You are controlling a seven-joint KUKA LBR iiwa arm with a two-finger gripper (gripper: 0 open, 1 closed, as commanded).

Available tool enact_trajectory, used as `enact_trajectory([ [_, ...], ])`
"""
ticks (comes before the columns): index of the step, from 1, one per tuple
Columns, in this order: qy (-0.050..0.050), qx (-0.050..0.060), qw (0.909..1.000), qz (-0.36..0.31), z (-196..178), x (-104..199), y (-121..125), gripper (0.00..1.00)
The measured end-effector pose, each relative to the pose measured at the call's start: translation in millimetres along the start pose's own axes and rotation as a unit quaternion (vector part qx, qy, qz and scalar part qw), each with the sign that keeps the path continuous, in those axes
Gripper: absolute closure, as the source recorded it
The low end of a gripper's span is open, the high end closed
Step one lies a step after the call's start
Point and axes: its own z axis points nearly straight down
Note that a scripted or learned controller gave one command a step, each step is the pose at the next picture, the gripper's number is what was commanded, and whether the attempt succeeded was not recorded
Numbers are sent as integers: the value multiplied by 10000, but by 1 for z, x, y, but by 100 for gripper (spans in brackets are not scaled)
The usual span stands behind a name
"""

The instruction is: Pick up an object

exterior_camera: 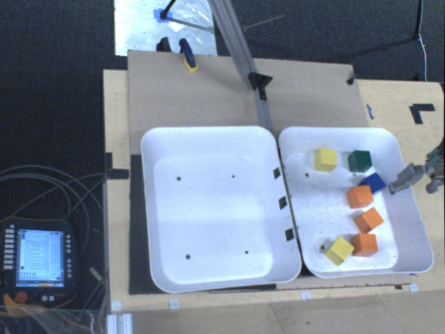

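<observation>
Presently, the two-finger gripper (417, 178) sits at the right rim of the right shallow white bin (410, 252), entering from the view's right. Whether its jaws are wide or narrow cannot be told; nothing is seen between them.

7 blocks lie in that bin, all to the left of the jaws. The small blue cube (374, 181) is nearest, just beside the finger tip, though contact cannot be confirmed. The dark green cube (359, 161) lies above and left of the jaws, with 1 yellow cube (325, 160) further left. 3 orange cubes (359, 196) (369, 220) (364, 244) run below and left. A second yellow cube (339, 250) lies farthest below. The left shallow white bin (208, 145) stands well apart.
</observation>
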Motion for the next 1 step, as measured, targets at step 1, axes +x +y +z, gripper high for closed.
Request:
enact_trajectory([
  [1,1,-2,10000,5,0,0,0,0],
])
